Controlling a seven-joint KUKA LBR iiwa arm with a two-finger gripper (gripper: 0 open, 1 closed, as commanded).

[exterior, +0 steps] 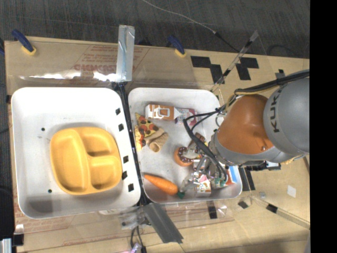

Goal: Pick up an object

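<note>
Grey arm [289, 115] enters from the right, its glossy orange band [245, 125] bulging over the right-hand white bin [158, 95]; wrist bent down toward that bin's lower right corner. Jaws [202, 179] sit low among cables and clutter; whether they are spread or pinching anything, I cannot tell

Right bin contents: smooth tapered orange plastic carrot [161, 184] lying along the bottom wall, just left of the jaws; round brown-frosted toy doughnut [184, 156] near the middle; flat toy pizza slice [146, 132] with a beige roll touching it; small brown-and-white carton [159, 112] near the top wall

Left-hand white bin [26, 104] carries a matte yellow compartmented plastic tray [84, 158]. Bench [63, 54] surface is brown cardboard
</note>
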